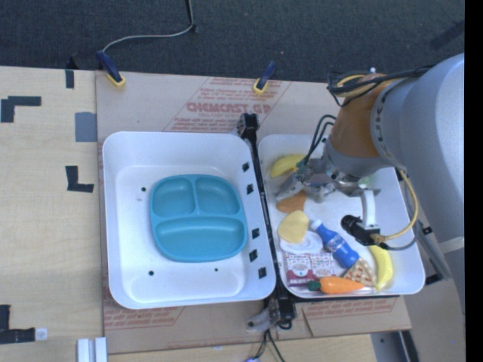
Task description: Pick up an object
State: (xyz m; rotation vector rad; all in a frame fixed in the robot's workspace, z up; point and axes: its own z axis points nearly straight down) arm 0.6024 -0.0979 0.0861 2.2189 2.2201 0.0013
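My gripper [300, 182] reaches low into the left part of the right bin [411, 277]. It sits between a yellow curved toy [284, 164] at the bin's far left and an orange-brown piece [293, 203] just in front of it. It is close to both, and whether it touches either is hidden. Nearer the front lie a pale yellow piece [293, 225], a blue bottle [336, 246], a banana [383, 267], a carrot [340, 285], a pizza slice [364, 273] and a red-and-white packet [304, 265].
The left bin [121, 202] holds a blue divided plate [199, 217]. A black divider [256, 202] with clips separates the two bins. My grey arm with its orange band [358, 127] and cables cover the right bin's far right part.
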